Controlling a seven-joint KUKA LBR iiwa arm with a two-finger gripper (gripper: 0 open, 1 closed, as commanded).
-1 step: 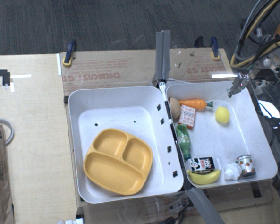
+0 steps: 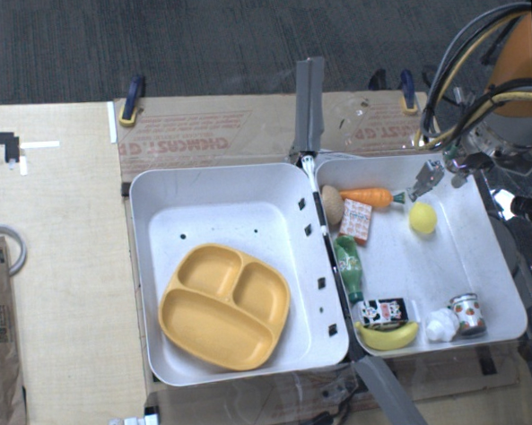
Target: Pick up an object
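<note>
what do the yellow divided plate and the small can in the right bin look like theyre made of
The yellow three-compartment divided plate looks like moulded plastic: one even matte colour, thick rounded rims, soft sheen. The small can with the silvery top seems to be metal, judging by its bright reflective rim, though a printed or paper label may wrap its side; it is too small to tell.

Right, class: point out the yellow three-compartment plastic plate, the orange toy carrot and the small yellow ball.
Yellow three-compartment plastic plate [image 2: 223, 306]: camera view, on its central divider.
Orange toy carrot [image 2: 367, 196]: camera view, mid-body.
Small yellow ball [image 2: 422, 218]: camera view, its centre.
</note>
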